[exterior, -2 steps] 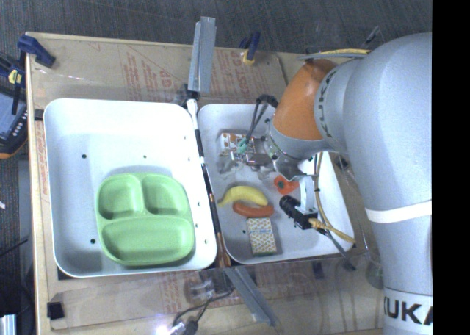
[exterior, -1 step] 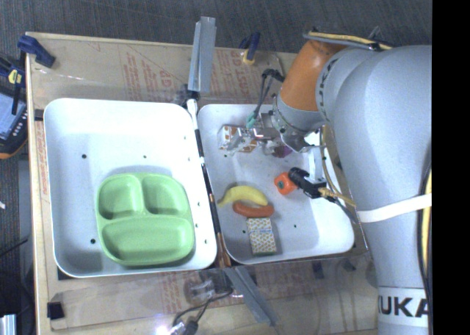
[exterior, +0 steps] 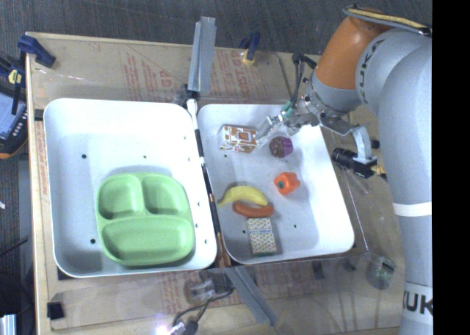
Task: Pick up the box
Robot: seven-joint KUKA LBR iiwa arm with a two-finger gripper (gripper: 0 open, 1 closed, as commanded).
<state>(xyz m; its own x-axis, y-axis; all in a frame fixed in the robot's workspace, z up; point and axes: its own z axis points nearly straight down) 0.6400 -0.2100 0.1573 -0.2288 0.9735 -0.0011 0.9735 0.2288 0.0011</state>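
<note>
A small white and brown box [exterior: 239, 138] lies flat in the back left part of the right bin [exterior: 330, 209]. The gripper [exterior: 275, 128] hangs at the end of the grey arm, just right of the box and right above a purple fruit [exterior: 281, 148]. Nothing shows in its grasp. A second flat pack with a tan pattern [exterior: 262, 236] lies near the bin's front wall.
An orange pepper [exterior: 287, 183], a banana [exterior: 244, 195] and a red sausage [exterior: 253, 209] lie in the middle of the right bin. The left bin [exterior: 66, 142] holds a green divided tray [exterior: 145, 220]. The arm's orange band [exterior: 349, 47] sits over the back right corner.
</note>
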